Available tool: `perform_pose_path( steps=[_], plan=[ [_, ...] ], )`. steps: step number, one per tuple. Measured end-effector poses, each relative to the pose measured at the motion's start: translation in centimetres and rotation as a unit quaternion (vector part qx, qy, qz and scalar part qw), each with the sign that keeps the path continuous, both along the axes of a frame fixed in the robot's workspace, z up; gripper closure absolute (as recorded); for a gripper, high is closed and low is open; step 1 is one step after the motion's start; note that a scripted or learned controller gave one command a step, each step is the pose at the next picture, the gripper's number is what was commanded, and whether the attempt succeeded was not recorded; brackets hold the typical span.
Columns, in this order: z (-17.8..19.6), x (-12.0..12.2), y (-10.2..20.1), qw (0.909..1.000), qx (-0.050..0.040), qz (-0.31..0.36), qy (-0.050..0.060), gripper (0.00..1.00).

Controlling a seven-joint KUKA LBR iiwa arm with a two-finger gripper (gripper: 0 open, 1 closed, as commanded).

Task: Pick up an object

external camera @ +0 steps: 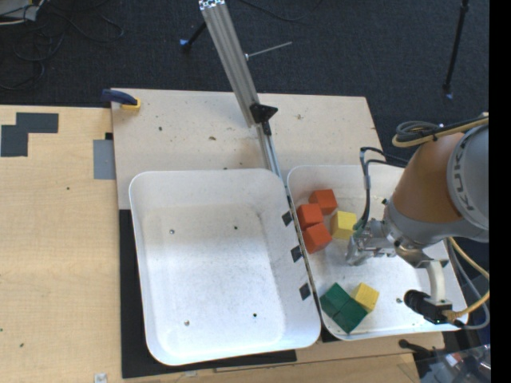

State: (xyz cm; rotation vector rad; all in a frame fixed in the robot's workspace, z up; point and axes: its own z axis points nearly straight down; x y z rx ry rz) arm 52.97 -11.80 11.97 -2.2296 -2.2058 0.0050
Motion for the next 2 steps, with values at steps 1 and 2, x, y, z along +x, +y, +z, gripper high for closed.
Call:
perform_pose_path(
  steps=[1,2],
  plan=[
    [6.0,-0.5,-0.5,1.0000,-0.0009,0.001,-0.004,1.00],
    [12.1,0.1,-0.3,1.0000,-0.0010,0.006,-0.005,1.00]
  ],
)
